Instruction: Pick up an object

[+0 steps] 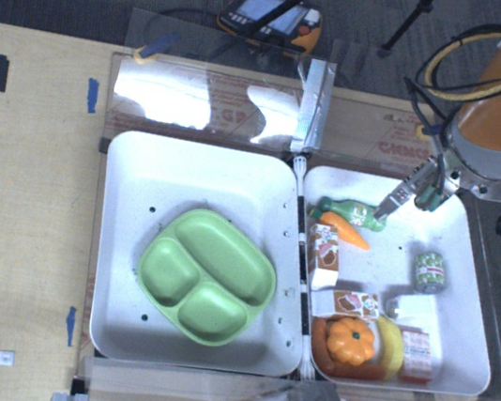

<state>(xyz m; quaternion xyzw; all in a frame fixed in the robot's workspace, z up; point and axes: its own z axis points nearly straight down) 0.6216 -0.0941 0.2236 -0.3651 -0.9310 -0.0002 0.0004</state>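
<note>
Am lowering my claw (pixel 388 208) onto green bottle (pixel 351 212) in right bin (pixel 475 280). Tips apart or together: cannot tell. Should go slow, missing carrot (pixel 345 229) just beside.

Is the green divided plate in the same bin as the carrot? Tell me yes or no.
No. The green divided plate lies in the left bin, while the carrot lies in the right bin among the other items.
</note>
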